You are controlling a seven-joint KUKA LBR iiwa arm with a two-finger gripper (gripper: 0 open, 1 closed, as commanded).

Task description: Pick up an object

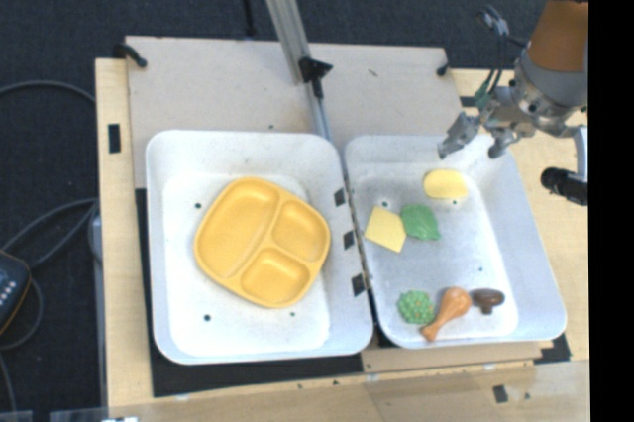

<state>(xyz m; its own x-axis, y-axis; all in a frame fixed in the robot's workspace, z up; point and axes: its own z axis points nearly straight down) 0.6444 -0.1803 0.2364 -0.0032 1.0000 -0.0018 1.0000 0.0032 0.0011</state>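
Note:
The right bin [525,242] holds several toy foods. A yellow lemon-like piece [446,183] lies near its far edge. A yellow cheese wedge [385,230] and a green leafy piece [421,222] lie side by side in the middle. A green broccoli [415,307], a tan drumstick [446,311] and a brown mushroom [486,299] lie along the near edge. My gripper [477,143] hangs over the bin's far right corner, just beyond the lemon-like piece, open, with nothing between its fingers [454,139].
The left bin [168,212] holds a yellow divided plate [262,241]. A slanted metal post [287,14] rises from behind the gap between the bins. Bare bench board [228,83] lies behind both bins.

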